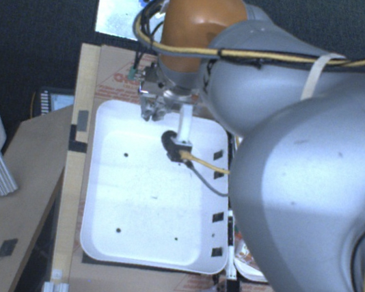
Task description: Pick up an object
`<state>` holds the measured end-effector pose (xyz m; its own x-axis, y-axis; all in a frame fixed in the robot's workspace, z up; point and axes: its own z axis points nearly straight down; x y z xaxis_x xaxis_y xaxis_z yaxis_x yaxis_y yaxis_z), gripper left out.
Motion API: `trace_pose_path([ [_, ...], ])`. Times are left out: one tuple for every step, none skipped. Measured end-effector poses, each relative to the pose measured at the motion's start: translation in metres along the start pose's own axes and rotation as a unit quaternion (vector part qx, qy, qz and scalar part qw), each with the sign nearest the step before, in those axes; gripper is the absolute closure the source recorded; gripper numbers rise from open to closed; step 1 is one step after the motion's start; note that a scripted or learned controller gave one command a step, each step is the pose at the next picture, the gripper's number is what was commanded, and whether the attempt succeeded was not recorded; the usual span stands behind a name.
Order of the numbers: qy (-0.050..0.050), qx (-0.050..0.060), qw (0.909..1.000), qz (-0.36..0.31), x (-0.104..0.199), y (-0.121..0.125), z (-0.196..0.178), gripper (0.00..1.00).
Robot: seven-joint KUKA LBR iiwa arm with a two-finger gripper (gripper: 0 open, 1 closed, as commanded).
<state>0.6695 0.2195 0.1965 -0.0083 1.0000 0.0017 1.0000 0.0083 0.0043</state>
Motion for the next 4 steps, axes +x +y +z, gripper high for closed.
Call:
trace_pose_path([
  [0.000, -0.001, 1.0000, -0.002, 0.001, 0.001, -0.011, 1.00],
  [0.000, 0.003, 1.0000, 0.000, 0.018, -0.076, -0.040, 1.00],
  [0.001, -0.004, 1.0000, 0.001, 0.015, -0.018, -0.110, 1.00],
  [0.001, -0.001, 1.0000, 0.000, 0.016, -0.061, -0.180, 1.00],
])
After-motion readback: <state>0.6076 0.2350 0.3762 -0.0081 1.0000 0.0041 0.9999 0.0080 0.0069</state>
